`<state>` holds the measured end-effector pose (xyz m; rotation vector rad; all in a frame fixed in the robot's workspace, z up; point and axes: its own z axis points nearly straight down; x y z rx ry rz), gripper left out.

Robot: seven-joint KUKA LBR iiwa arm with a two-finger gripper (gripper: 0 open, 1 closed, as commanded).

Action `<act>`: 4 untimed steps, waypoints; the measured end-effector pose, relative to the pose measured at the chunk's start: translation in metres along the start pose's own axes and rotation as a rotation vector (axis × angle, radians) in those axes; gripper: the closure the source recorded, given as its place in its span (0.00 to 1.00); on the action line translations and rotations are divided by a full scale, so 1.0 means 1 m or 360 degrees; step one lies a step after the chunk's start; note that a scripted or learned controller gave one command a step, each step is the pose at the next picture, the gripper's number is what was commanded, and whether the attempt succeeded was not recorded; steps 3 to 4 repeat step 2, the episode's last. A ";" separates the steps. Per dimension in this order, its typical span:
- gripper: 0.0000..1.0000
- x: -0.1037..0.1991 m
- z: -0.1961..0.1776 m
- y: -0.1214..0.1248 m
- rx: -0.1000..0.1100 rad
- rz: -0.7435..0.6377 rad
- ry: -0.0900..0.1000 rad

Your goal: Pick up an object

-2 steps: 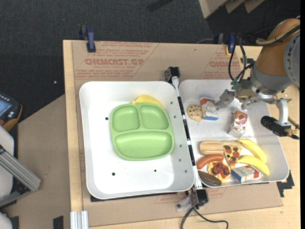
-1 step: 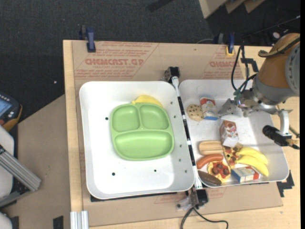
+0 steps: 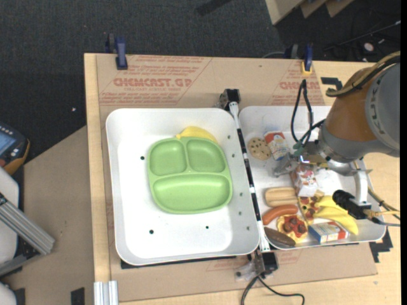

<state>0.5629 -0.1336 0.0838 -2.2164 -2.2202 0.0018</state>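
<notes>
Gripper [image 3: 304, 164] over right bin [image 3: 375, 234] (fingers' state: cannot tell). Toy food piled beneath: cookie [image 3: 257, 147] at 10 o'clock, hot dog [image 3: 280, 196] and banana [image 3: 337, 213] toward 6. Green divided tray [image 3: 189, 174] in left bin [image 3: 127, 189].

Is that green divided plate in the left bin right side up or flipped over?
Right side up. The green divided plate shows three hollow compartments with raised ridges between them, facing the camera, lying flat in the left bin.
</notes>
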 end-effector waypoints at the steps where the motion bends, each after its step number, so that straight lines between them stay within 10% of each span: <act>1: 1.00 -0.002 -0.012 0.003 -0.0013 0.0002 -0.0005; 2: 1.00 0.085 -0.107 0.019 -0.0024 -0.0013 -0.0001; 4: 1.00 0.085 -0.107 0.019 -0.0024 -0.0013 -0.0001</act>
